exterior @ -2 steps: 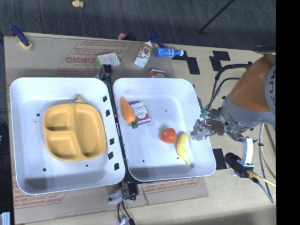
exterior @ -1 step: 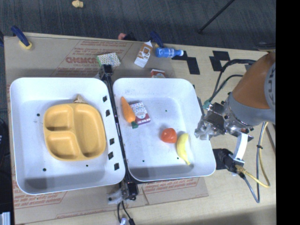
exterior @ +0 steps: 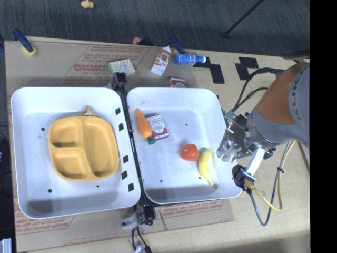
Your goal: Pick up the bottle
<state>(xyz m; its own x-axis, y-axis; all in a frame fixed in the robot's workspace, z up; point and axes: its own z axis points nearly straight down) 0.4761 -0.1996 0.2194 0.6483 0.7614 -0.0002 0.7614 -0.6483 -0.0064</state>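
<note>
Bottle [exterior: 189, 59]: a small blue one with a pale cap end, lying on its side on the worktop [exterior: 68, 70] behind the right bin [exterior: 210, 96], outside both bins and close to that bin's far rim. Just to its left lies a small white and brown carton [exterior: 161, 61], and a blue clamp [exterior: 175, 44] sits at the worktop's far edge near both. Between bottle and bin rim a small red and white packet [exterior: 177, 81] rests against the rim.

Inside the right bin a carrot [exterior: 144, 123] lies near the left wall, touching a small red and white packet [exterior: 157, 127] beside it. Further toward the near right corner sit a red tomato [exterior: 189, 152] and a yellow banana [exterior: 205, 166], just beside each other.

The left bin [exterior: 21, 104] holds a yellow divided plate [exterior: 84, 147] with three compartments. A green patterned packet [exterior: 122, 66] lies on the worktop behind the gap between the bins.

The gripper [exterior: 231, 151] hangs at the right bin's right rim, well apart from the bottle, with the grey arm and its orange band [exterior: 278, 101] reaching in from the right. Whether the fingers are spread or pressed together cannot be told; nothing is seen between them. A yellow cable [exterior: 268, 202] trails from the wrist.
</note>
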